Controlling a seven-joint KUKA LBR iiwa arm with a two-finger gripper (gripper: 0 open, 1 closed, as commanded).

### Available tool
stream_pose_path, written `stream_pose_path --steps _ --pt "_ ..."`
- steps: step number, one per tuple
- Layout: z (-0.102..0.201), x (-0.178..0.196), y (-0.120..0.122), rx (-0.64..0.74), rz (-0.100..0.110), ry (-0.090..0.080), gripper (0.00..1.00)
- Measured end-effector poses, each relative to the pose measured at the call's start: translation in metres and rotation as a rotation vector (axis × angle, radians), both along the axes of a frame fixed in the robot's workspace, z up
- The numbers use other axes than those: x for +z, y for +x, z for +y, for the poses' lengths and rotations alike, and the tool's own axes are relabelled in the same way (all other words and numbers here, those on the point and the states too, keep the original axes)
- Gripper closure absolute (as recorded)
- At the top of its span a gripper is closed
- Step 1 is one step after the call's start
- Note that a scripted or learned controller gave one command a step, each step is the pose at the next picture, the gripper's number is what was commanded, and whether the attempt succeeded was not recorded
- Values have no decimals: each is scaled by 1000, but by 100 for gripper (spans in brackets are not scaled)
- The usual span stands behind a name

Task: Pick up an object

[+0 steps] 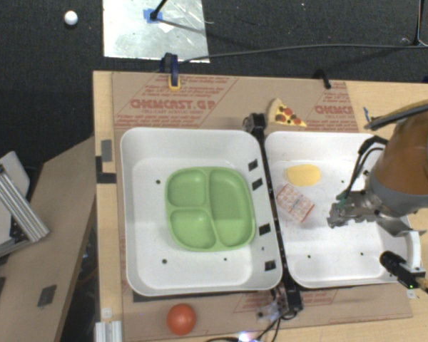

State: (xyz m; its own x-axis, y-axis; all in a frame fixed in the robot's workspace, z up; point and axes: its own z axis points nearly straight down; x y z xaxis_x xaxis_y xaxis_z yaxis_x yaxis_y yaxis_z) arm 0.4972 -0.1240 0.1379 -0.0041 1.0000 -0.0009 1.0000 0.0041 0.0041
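Gripper (pixel 340 212) is hovering beside pink packet (pixel 294 203); jaw state unclear, can't tell. You're risking a miss, closing on air.

**Robotics lab test cell**

Lab setup, not a home or shop. The table (pixel 221 95) is covered in taped-down cardboard printed "CHEMCAST GP", with two white bins (pixel 139 191) clipped side by side on top. Industrial arm (pixel 406 169) with orange band reaches in over the right bin. Props are toys: green divided plate (pixel 209 209), plastic pizza slice (pixel 287 114), yellow piece (pixel 303 174), red ball (pixel 181 318). Aluminium extrusion (pixel 14 201) at left, loose cables (pixel 285 48) over black floor covering, blue clamp (pixel 171 68) at the table edge.
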Motion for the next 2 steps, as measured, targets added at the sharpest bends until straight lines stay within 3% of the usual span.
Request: stream_pose_path --steps 2 --pt "-8 94 -8 0 -1 0 100"
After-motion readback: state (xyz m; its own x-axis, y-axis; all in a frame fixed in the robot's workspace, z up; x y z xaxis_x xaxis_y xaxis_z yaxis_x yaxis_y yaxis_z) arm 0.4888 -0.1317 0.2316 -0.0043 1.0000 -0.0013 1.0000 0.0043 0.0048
